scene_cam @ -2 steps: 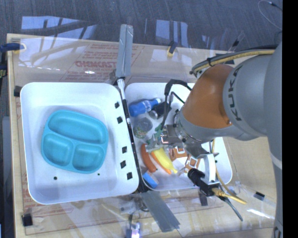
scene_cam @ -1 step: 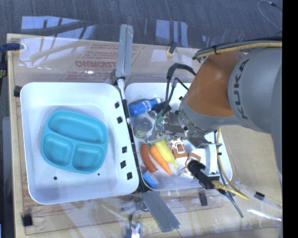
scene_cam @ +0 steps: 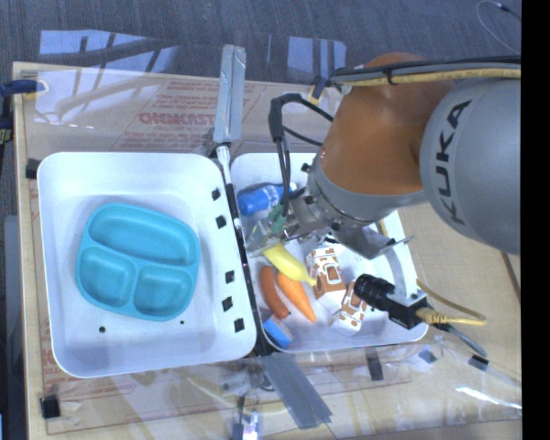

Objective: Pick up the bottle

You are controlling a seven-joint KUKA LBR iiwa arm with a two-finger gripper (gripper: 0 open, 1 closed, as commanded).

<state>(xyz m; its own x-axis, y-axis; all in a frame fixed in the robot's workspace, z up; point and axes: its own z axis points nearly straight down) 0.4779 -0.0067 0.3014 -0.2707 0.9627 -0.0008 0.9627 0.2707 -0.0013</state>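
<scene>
The bottle (scene_cam: pixel 258 199) lies in the right bin (scene_cam: pixel 401 334) near its back left corner. It is clear plastic with a blue end, and the arm covers part of it. My gripper (scene_cam: pixel 288 221) hangs low over the bin, just to the right of the bottle and in front of it, under the orange band of the wrist. The wrist hides where the gripper meets the bottle, so I cannot tell whether they touch.
In the right bin lie a yellow banana (scene_cam: pixel 289 264), two orange carrots (scene_cam: pixel 294 299), a small blue piece (scene_cam: pixel 277 330) and two orange-and-white toys (scene_cam: pixel 326 271). A blue divided plate (scene_cam: pixel 139 261) sits in the left bin (scene_cam: pixel 64 181). The divider wall (scene_cam: pixel 227 246) stands close to the bottle's left.
</scene>
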